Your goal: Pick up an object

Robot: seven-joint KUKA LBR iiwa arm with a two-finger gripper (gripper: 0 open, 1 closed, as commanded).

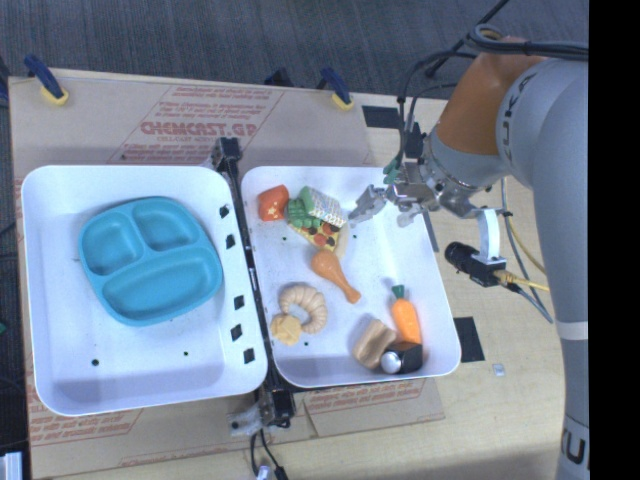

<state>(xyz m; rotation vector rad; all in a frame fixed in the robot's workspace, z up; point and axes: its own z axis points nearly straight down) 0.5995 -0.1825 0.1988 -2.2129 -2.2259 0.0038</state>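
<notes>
Gripper [385, 200] hangs over the top right of the right bin [440, 313], fingers spread open with nothing between them. Toy food sits below and left: tomato [272, 203], drumstick [335, 275], croissant [305, 306], carrot [405, 319]. A blue plate [150, 259] lies in the left bin [45, 298].

overhead camera | slanted down | both bins [430, 268] framed | probably mid-range
</notes>
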